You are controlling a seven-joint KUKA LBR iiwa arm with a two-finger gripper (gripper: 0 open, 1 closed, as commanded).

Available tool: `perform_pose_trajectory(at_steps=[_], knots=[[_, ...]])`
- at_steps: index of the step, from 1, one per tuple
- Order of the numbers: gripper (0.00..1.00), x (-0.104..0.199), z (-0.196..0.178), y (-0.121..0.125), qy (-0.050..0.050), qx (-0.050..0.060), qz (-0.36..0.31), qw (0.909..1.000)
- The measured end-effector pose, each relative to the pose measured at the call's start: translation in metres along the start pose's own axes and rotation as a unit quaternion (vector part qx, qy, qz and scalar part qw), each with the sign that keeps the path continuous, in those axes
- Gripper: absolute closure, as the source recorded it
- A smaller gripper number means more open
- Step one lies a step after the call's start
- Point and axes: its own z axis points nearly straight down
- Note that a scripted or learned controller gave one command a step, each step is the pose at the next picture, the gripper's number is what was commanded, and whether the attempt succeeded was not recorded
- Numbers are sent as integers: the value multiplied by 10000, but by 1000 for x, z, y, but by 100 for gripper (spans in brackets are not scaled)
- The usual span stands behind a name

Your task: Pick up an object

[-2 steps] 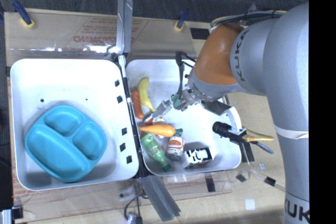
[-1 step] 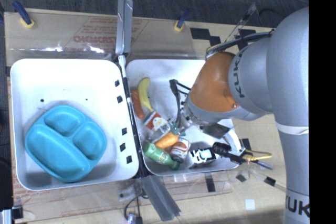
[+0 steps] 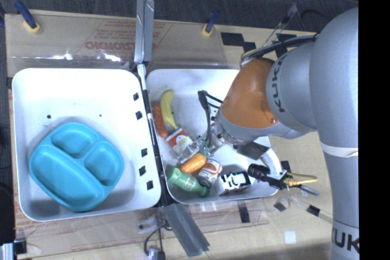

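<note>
- The gripper (image 3: 204,144) reaches down into the right bin (image 3: 183,77), just above the clutter by its front edge; whether it pinches anything, I cannot tell.
- An orange carrot (image 3: 193,162), a green bottle (image 3: 187,181) and a yellow banana (image 3: 167,108) lie in that bin.
- A blue divided tray (image 3: 76,164) sits in the left bin (image 3: 36,85), toward its front left corner.
</note>
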Motion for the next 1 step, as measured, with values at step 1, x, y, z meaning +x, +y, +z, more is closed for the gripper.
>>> perform_pose_trajectory(at_steps=[1], knots=[[100, 7, -95, 86, -28, -15, 268, 9996]])
